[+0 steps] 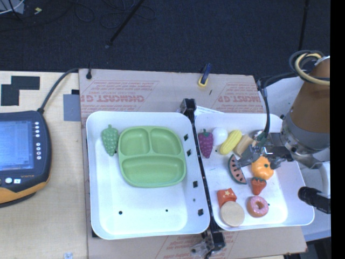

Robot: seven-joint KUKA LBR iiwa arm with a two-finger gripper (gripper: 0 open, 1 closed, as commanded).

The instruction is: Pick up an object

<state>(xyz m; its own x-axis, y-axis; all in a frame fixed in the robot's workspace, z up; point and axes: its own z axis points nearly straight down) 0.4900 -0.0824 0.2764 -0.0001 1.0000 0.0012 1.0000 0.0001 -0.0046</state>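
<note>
The right bin (294,212) holds toy food: purple grapes (205,143), a white egg (220,135), a yellow corn cob (232,141), a tan block (245,143), a watermelon slice (237,170), an orange bell pepper (263,169), a small red fruit (258,185), a red piece (226,196), a round beige biscuit (233,213) and a pink donut (257,206). My gripper (260,155) is low over the right bin, directly above the orange pepper and beside the watermelon slice. Whether it touches the pepper is unclear.
The left bin (108,209) holds a green divided plate (151,156) and green grapes (110,140). A teach pendant (21,152) lies on the bench at far left. A black divider (195,166) runs between the bins.
</note>
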